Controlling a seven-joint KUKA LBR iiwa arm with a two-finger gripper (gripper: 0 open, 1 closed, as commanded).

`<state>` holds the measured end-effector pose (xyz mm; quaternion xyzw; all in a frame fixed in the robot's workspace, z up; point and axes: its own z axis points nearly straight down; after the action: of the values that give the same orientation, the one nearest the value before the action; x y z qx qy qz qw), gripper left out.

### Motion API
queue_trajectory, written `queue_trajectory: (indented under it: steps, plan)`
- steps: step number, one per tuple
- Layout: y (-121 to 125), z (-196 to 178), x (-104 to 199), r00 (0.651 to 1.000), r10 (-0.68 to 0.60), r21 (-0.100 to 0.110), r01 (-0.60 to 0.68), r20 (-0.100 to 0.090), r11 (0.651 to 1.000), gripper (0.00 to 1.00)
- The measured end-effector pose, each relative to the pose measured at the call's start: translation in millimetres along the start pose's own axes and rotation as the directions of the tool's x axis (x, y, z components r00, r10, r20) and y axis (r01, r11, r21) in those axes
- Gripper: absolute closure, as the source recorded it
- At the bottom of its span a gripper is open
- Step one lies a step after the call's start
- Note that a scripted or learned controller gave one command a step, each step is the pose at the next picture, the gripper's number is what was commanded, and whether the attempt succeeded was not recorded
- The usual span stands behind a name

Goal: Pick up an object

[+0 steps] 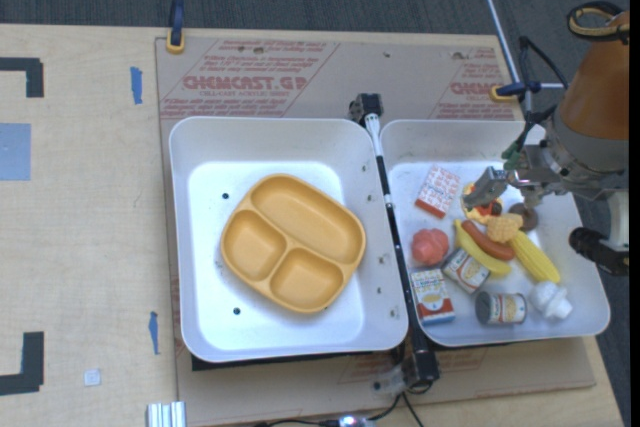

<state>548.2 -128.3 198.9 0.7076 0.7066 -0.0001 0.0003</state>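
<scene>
The grey arm with its orange band reaches in from the right, and its two-finger gripper (497,187) hangs low over the upper middle of the right-hand shallow white bin (590,315). How that tool stands, apart or together, cannot be told from up here; the metal blurs into the toys beneath it. Right under it sits a small orange and red toy piece (482,210), and just beside that a red toy sausage (487,243) lies across a yellow banana-shaped toy (478,251). A yellow toy corn cob (532,253) slants down toward the bin's lower right, near a white bottle-like toy (553,301). To the left in this bin, a red-and-white printed carton (438,190), a round red toy tomato (431,245), and below it a small red-and-white box (432,296). A little grey can (500,308) lies on its side along the front. Over in the left-hand white bin (190,215), a yellow three-compartment plastic plate (292,242) sits tilted in the middle.
</scene>
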Motion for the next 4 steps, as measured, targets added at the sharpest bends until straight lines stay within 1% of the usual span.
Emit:
queue_trajectory:
  steps: [1, 3, 4]
  plan:
    - [18.8, 112.8, 24.1, 1.0, -0.002, -0.003, 0.002, -0.001, 1.0, 0.0]
    - [-31.6, 112.6, 34.2, 1.0, -0.001, -0.004, 0.001, 0.0, 1.0, 0.0]
    - [-28.0, 113.0, 35.6, 1.0, 0.0, -0.002, 0.0, 0.001, 1.0, 0.0]
